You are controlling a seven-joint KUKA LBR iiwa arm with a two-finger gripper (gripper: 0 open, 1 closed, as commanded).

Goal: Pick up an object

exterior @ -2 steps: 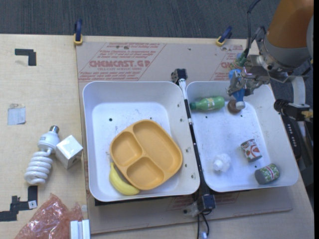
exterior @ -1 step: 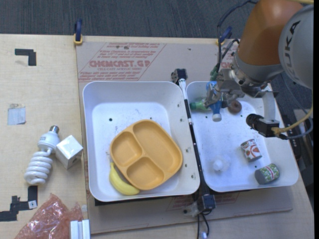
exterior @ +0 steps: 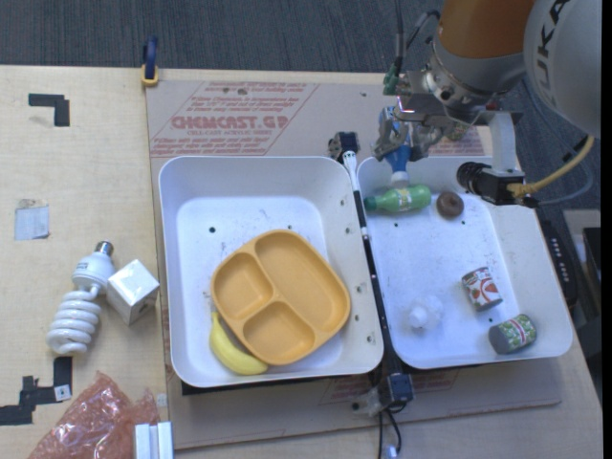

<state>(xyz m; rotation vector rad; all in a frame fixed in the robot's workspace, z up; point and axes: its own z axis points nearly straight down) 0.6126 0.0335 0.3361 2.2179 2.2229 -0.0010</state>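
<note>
Worktop carries two white bins; the right bin (exterior: 535, 256) holds a green bottle (exterior: 402, 199) at its upper left corner. Claw (exterior: 399, 165) hangs directly above the bottle, finger state indeterminable.

bins: two shallow white plastic bins (exterior: 182, 256), smooth, slight sheen, w/ dark scuffs
tray: orange-yellow three-compartment plastic tray (exterior: 280, 296), matt, smooth
bottle: green plastic bottle (exterior: 400, 199), glossy
cans: red-white small can (exterior: 481, 288) & green small can (exterior: 513, 333), printed labels, look like paper
bench: pale wood-look board (exterior: 76, 189), matt
sheet: brown cardboard sheet w/ red print (exterior: 229, 118), matt
bulb: white spiral bulb (exterior: 76, 309), glossy glass
arm: grey arm shell w/ orange band (exterior: 492, 12), smooth, semi-gloss
</note>
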